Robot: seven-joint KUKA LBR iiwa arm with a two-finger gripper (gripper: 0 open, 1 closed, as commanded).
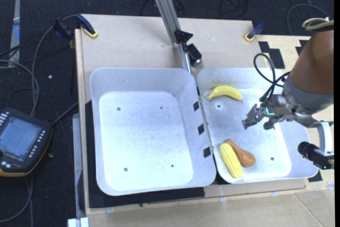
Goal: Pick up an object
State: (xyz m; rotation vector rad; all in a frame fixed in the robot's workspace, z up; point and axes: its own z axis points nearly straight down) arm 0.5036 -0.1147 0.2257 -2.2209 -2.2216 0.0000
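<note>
Gripper hangs over the middle of the right bin, and I can't tell its grip from here. Banana lies near the bin's far left corner; corn and an orange drumstick-shaped toy touch by the near edge.

Grey arm, orange band, black cables, dark claw

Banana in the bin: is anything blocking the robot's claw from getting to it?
Nothing visible. The gripper hangs over bare floor of the right bin, with the banana up-left; the corn lies on the other side.
</note>
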